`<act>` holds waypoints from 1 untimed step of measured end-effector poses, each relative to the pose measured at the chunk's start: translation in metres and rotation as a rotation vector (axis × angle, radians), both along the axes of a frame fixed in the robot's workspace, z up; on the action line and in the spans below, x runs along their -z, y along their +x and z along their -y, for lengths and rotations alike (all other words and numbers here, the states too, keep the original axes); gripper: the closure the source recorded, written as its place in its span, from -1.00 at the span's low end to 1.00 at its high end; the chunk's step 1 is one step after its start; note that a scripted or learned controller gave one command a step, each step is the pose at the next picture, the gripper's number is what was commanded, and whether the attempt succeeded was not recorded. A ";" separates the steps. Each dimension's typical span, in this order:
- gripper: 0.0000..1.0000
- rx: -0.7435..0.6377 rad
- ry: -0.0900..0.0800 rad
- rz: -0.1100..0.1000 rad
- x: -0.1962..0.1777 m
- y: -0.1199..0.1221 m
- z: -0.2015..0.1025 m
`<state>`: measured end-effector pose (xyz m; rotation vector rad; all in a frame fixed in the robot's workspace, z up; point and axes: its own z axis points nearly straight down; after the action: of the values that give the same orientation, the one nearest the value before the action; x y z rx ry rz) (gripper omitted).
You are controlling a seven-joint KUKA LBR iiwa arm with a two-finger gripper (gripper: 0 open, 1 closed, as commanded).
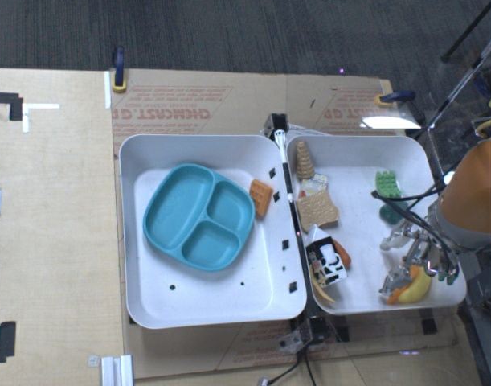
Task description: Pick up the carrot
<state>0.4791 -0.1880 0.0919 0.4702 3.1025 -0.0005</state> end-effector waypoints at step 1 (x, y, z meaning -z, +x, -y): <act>1.00 0.002 -0.002 0.008 -0.010 0.003 0.001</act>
<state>0.4820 -0.1885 0.1017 0.4724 3.0942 -0.0015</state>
